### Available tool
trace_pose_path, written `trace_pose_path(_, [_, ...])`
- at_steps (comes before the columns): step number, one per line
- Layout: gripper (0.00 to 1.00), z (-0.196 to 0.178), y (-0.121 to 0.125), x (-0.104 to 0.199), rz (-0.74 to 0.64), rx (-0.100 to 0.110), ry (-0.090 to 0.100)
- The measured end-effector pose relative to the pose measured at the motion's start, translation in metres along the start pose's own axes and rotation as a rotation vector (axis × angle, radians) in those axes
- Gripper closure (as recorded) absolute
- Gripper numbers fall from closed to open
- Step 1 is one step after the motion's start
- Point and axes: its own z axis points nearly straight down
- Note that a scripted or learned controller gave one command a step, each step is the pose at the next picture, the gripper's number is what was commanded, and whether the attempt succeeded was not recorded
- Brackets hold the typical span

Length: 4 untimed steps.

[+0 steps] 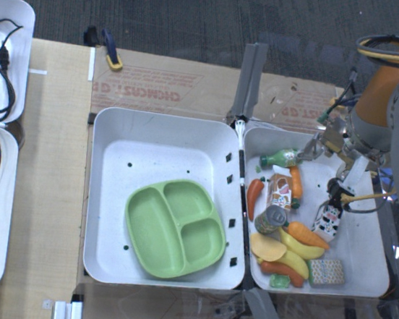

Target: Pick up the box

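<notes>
While gripper (315, 148) hovers | box (281, 191) lies lower-left, apart | claw width: cannot tell

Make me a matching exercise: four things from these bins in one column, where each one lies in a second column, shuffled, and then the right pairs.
Things
1. green divided plate
2. green bottle
3. red pepper
4. speckled sponge

Places
A. right bin, the corner at the picture's lower right
B. left bin, on its floor
C. right bin, far end, towards the picture's top
D. right bin, along the wall next to the left bin

Pairs: 1-B, 2-C, 3-D, 4-A
</notes>
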Motion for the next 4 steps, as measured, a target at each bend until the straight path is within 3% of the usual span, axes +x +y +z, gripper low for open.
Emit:
trace_pose_path(1, [0.00,0.052,-0.021,-0.068,0.044,0.004,0.000])
trace_pose_path(2, [1.00,0.043,-0.021,-0.068,0.042,0.004,-0.002])
trace_pose_path(3, [0.00,0.043,-0.021,-0.068,0.042,0.005,-0.002])
trace_pose_path(4, [0.00,0.051,-0.091,-0.065,0.115,0.002,0.002])
